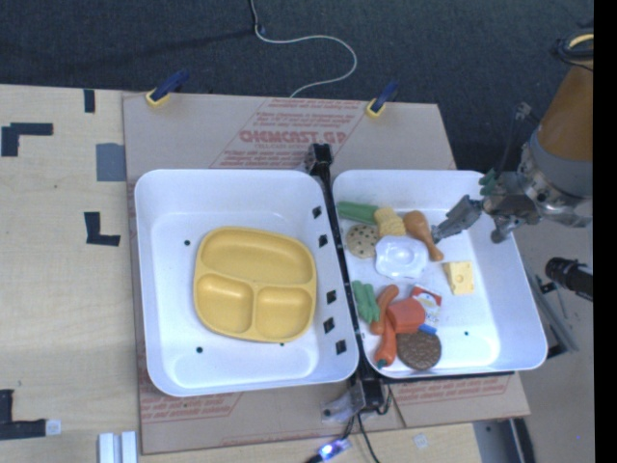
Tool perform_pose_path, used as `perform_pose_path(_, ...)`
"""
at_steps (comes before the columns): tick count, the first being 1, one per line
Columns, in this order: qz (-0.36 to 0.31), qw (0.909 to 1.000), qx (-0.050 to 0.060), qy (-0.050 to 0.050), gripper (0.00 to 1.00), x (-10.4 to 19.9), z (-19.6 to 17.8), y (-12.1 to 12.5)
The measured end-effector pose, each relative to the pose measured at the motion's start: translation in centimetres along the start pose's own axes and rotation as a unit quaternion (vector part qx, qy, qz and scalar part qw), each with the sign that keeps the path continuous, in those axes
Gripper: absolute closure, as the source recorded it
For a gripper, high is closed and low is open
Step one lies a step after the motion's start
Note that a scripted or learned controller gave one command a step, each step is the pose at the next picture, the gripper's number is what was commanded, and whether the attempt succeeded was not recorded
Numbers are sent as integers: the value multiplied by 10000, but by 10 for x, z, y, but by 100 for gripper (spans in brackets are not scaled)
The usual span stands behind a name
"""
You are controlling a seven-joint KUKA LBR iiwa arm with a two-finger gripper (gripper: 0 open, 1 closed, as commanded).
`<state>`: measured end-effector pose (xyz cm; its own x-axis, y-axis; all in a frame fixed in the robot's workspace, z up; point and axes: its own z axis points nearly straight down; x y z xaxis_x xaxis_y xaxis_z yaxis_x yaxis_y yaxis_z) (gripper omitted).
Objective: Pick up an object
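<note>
Camera view, nearest items first. Cardboard sheet (289, 133) lies under both bins on the wooden bench (58, 287).

Right bin (516, 307), near end: a round dark brown patty (420, 350) rests beside an orange carrot (387, 340). A red item (408, 313) lies just above the patty, touching the carrot. A green pea pod (366, 302) lies along the bin's left wall, next to the carrot.

Right bin, middle: a white fried-egg piece (399, 255) sits centrally. A yellow cheese wedge (462, 278) lies apart from the cluster, toward the right wall.

Right bin, far end: a speckled cookie (362, 240) sits at the left, with a green bean-shaped piece (357, 211) beyond it. A yellow corn piece (389, 222) and a brown drumstick (421, 232) lie beside the egg's far edge.

Left bin (159, 201): a yellow divided plate (255, 283) with three compartments lies flat in the centre.

Gripper (477, 215): positioned above the right bin's far right area, reaching in from the right on the grey arm with orange band (569, 114). One dark finger (455, 221) points down-left toward the drumstick, its tip close to it; contact cannot be confirmed. The second finger appears spread well apart from it. No object sits between the fingers.

Far edge: two blue-and-yellow clamps (166, 87) secure the cardboard. A white cable (308, 51) loops across the dark floor beyond.
</note>
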<state>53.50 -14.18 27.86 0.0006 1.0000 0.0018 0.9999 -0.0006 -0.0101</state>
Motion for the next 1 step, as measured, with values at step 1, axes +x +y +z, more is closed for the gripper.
perform_pose_path(1, -9, 10000, -42, -8, 0, 0, -4, 2)
